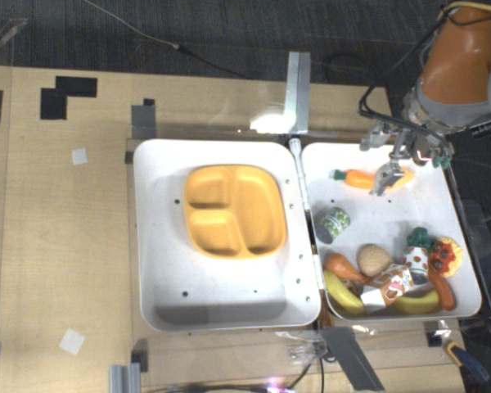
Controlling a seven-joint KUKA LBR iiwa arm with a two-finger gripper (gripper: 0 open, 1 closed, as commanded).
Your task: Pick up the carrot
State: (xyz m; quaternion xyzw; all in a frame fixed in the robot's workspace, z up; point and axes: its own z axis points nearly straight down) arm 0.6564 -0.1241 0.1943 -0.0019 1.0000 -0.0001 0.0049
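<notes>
While my arm (462, 56) reaches in from the right over the bench (57, 244), my gripper (390, 174) hangs above the far part of the right bin (461, 228), close to its far edge. Its grey fingers point down toward the bin floor, and whether they are spread or pressed together I cannot tell from this slant. The carrot (358, 178) lies on the white floor just beside my gripper, on its left, near the far left corner of that bin; it is a small orange toy, stubby and tapering, lying flat with a green leafy tuft at its left end. Something pale yellow (403, 179) shows just past my fingertips on the right, too hidden to name. Toward the middle of the bin's left edge sits a small green and white object (334, 222). Along the near edge the other toys crowd together: a yellow banana (342, 293) in the near left corner, an orange piece (341, 267) touching it, a tan rounded lump (374, 259), a printed white packet (397, 282), a green-topped piece (419, 238), a red cluster (445, 255) and a reddish sausage shape (444, 291) by the right wall. The left bin (159, 244) carries a yellow divided plate (232, 210), lying toward its far edge.
</notes>
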